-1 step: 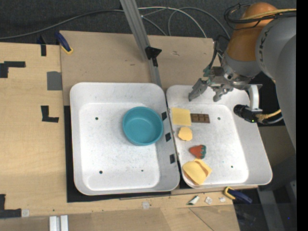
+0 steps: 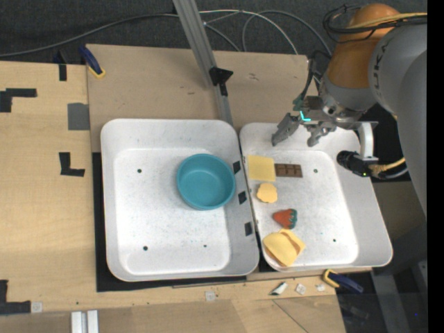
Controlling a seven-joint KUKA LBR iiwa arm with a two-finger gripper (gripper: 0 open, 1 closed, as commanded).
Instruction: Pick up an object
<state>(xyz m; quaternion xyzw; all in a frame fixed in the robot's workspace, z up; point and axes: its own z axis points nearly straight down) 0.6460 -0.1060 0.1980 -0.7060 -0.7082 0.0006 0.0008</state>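
hovering over the far edge of the right bin (image 2: 361, 207), my pincer (image 2: 300, 135) hangs with its two fingers (image 2: 283, 130) spread apart and nothing between them. my grey arm with its orange band (image 2: 361, 40) reaches in from the right side of the bench (image 2: 41, 186).

below my pincer, along the left side of the right bin, sits a column of small things. nearest the far end is a pale yellow square block (image 2: 261, 167), and just beside it on the right lies a brown chocolate bar (image 2: 288, 171). toward the near end comes a small yellow rounded piece (image 2: 267, 193), then a red piece with a dark green bit on it (image 2: 285, 218), then a larger yellow folded thing (image 2: 283, 247) close to the bin's near left corner. none of them touches my fingers; the chocolate bar and the square block lie nearest to me.

the left bin (image 2: 132, 241) holds a teal bowl (image 2: 205, 181), upright, near its right side, well apart from my pincer.

a grey metal pole (image 2: 198, 37) slants across the far part of the bench, and black cables (image 2: 263, 26) trail behind it.
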